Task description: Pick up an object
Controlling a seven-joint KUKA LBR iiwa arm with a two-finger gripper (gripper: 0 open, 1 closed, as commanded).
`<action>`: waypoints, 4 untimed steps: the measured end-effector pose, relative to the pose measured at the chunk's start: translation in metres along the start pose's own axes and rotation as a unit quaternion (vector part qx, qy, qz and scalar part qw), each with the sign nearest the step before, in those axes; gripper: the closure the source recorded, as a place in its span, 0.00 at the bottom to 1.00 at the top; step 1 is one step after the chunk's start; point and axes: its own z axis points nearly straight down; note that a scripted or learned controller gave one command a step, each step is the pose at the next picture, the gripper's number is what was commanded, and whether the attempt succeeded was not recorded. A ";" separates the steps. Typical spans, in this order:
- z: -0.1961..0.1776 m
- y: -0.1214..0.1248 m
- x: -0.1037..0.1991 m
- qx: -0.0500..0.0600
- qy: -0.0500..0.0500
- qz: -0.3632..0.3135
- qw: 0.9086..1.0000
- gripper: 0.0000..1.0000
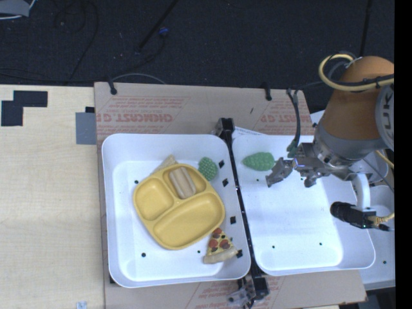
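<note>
In the right bin (302,250) a flat green leafy piece (259,161) lies near the far left corner. My gripper (294,176) hangs just right of it, over the bin's far half, open with nothing between its fingers. One fingertip (277,174) sits close below and to the right of the green piece, but I cannot tell whether they touch. The left bin (122,237) carries a yellow divided plate (180,217) with a tan bun-like piece (183,181) in one compartment. Beside the plate are a round green piece (207,168) and a pizza slice (220,246).
A black divider (233,192) runs between the two bins. Both bins rest on a cardboard sheet (161,111) on the pale wooden bench (45,192). The arm's orange band (357,102) rises at the right, above the right bin's far corner.
</note>
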 end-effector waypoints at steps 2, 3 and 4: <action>0.037 0.001 -0.002 -0.004 -0.001 0.000 1.000 0.00; 0.101 -0.002 0.002 -0.004 0.000 -0.001 1.000 0.00; 0.139 -0.002 0.002 -0.006 -0.001 0.000 1.000 0.00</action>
